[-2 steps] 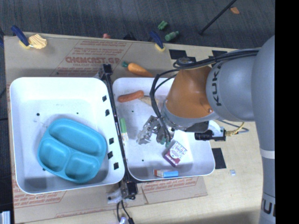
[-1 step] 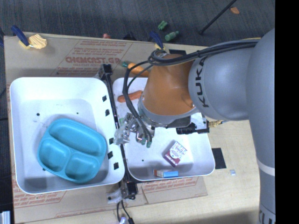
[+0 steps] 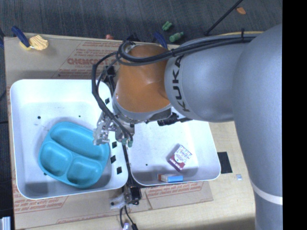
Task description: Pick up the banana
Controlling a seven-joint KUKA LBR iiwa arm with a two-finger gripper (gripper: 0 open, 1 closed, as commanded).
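My gripper (image 3: 113, 137) hangs over the divider between the two bins, at the right edge of a blue compartment tray (image 3: 72, 152) that lies in the left bin (image 3: 29, 104). Its two fingers stand apart, one finger (image 3: 99, 137) over the tray's rim and the other beside the divider. It is open, and nothing shows between the fingers. The orange wrist band (image 3: 141, 83) and the grey arm cover the back of the right bin (image 3: 206, 152).
In the right bin lie a small red and white packet (image 3: 179, 157) and a blue and orange box (image 3: 171, 178) near the front wall. A yellow clamp (image 3: 37, 43) sits on the cardboard at the back left. Black cables loop around the wrist.
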